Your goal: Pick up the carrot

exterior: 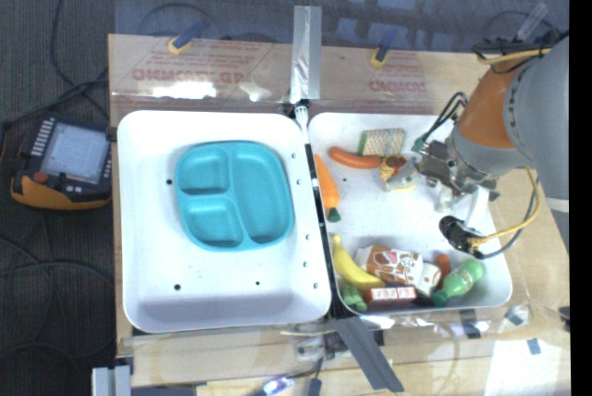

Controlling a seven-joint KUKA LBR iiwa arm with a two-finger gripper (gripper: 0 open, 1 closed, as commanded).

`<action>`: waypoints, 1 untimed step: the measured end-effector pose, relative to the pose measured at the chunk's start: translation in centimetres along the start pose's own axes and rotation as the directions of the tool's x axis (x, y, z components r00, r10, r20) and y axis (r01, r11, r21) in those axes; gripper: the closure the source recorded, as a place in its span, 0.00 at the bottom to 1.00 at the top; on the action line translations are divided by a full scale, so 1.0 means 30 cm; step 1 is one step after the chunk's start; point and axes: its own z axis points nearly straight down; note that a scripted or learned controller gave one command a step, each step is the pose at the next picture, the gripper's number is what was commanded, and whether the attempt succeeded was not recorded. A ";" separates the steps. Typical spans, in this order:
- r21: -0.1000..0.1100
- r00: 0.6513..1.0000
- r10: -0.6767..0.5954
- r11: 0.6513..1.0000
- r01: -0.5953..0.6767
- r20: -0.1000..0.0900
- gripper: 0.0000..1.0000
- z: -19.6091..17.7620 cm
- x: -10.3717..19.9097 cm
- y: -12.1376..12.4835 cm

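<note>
The carrot (326, 187), orange with a green stalk end, lies along the left wall of the right bin (499, 292), its green end pointing toward the front. My gripper (421, 167) hangs low over the back half of that bin, about a hand's width to the right of the carrot and apart from it. A small brown and yellow item (398, 172) sits right at the gripper's tip. Whether it is held I cannot tell.
A red-orange sausage (356, 158) and a waffle-like piece (382, 142) lie between carrot and gripper. A banana (351, 265), a carton (400, 266) and a green bottle (460, 281) crowd the front. The left bin (139, 292) holds a blue divided plate (233, 193).
</note>
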 end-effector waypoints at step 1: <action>0.000 1.000 0.000 1.000 0.000 0.000 0.00 0.000 0.000 0.000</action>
